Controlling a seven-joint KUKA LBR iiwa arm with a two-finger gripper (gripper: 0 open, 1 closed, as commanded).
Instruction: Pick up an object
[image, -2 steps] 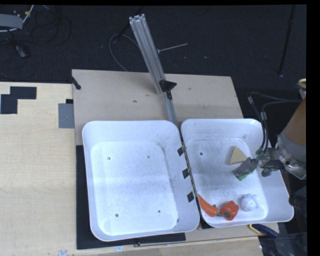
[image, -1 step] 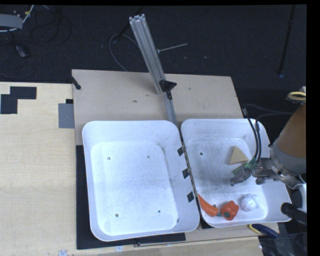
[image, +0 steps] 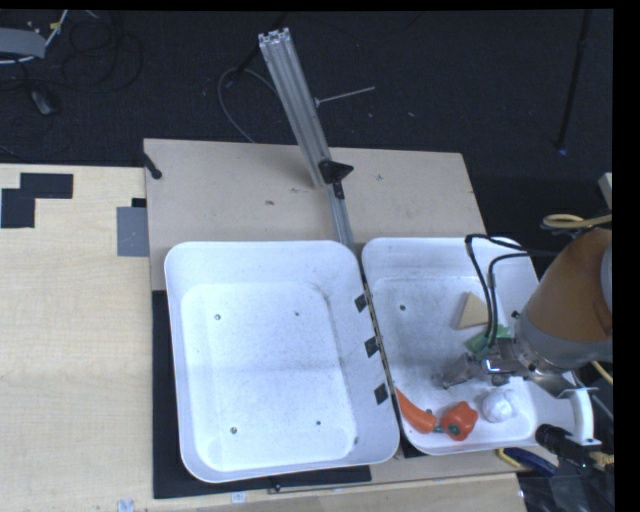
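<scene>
My jaws (image: 452, 377) sit low in the right bin (image: 420, 265), their spread hard to tell, so I should centre over the orange object (image: 458, 418) at lower right before closing.

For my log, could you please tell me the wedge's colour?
Tan, on the wedge; the camera view shows it best.

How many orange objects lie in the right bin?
2: a long orange piece near the bin's front left corner, and a rounder orange-red object just right of it. The arm may hide others.
</scene>
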